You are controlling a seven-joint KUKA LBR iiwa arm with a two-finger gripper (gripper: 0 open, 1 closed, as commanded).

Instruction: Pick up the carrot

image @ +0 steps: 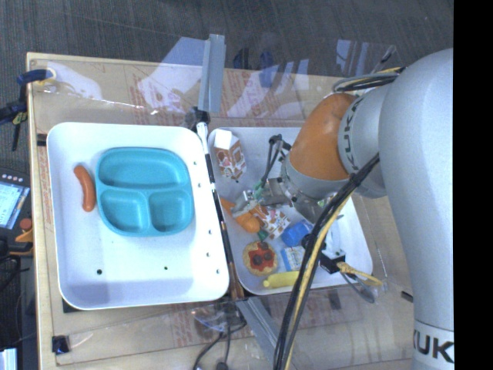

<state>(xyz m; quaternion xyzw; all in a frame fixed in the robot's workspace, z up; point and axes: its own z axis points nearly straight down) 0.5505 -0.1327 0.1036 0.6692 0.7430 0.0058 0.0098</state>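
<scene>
**Carrot right under the gripper in the right bin**

Where the arm drops into the right bin (350,241), the gripper (262,203) sits just above the orange carrot (247,222), touching or nearly so. Whether its fingers are spread or closed, I cannot tell. A small carton (229,156) stands beyond, a pizza toy (260,258) nearer.

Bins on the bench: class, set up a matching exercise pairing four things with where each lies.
Things:
1. sausage
2. blue tray
3. carton
4. pizza

Places:
A. middle of the left bin
B. far end of the right bin
C. left bin, left of the tray
D. near end of the right bin

Pairs: 1-C, 2-A, 3-B, 4-D
</scene>
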